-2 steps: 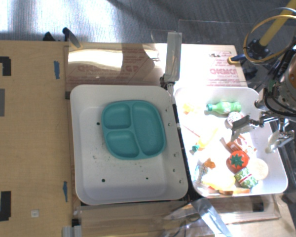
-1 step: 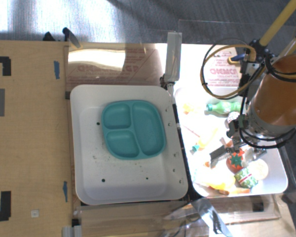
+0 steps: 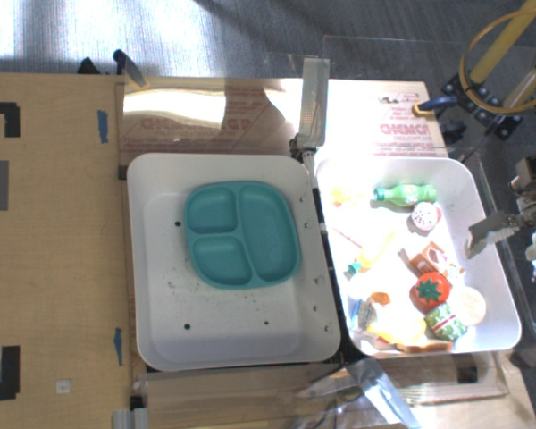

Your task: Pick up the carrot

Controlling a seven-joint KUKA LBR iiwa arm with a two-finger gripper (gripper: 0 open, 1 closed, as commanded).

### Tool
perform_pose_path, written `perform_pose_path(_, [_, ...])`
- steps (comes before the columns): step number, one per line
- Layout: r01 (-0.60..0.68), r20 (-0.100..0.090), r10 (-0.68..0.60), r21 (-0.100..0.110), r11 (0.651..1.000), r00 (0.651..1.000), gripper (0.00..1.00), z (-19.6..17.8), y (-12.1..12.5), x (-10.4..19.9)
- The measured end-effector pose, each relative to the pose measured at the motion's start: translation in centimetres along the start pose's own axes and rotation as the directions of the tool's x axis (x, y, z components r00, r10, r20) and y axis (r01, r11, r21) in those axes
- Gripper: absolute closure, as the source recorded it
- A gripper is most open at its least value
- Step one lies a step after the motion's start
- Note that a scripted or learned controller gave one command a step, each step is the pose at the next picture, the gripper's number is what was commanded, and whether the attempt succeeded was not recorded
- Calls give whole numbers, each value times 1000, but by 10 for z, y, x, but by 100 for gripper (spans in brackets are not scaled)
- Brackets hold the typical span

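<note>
Sunlit grey flooring runs across the top of the frame above a bench covered by a brown cardboard sheet (image 3: 49, 239), which fills the left side and carries black corner marks and small strips of blue tape (image 3: 103, 125). Two shallow white bins sit side by side at centre. The left bin (image 3: 156, 329) holds a teal divided plate (image 3: 242, 233) with three compartments, lying flat near the bin's middle.

The right bin (image 3: 496, 315) is crowded with toy food. A green bottle (image 3: 404, 194) lies on its side near the upper edge, with a round white-and-red piece (image 3: 424, 216) just below and right of it. A red tomato with a green top (image 3: 431, 290) sits in the lower right part, beside a pale round disc (image 3: 470, 305) and above a green, white and red can (image 3: 447, 323). A small orange piece, apparently the carrot (image 3: 378, 298), lies in the lower left part of this bin, left of the tomato and apart from it, with a yellow piece (image 3: 373, 260) just above.

The gripper (image 3: 489, 230) hangs over the right rim of the right bin, well apart from the carrot and holding nothing that can be seen; how far open it is cannot be told. Yellow cable (image 3: 509, 34) loops in the upper right corner.
</note>
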State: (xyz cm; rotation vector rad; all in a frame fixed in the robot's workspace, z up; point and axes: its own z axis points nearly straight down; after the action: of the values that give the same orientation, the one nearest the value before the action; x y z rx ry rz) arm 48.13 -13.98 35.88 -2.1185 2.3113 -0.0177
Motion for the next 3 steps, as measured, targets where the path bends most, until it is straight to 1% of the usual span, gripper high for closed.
perform_pose_path(1, [564,13,-564,-7,826,826,0,15,3,-26])
perform_pose_path(2, [821,10,-821,2,570,570,0,-50,-39,-54])
perform_pose_path(3, [993,12,-993,6,115,115,0,-23,-29,4])
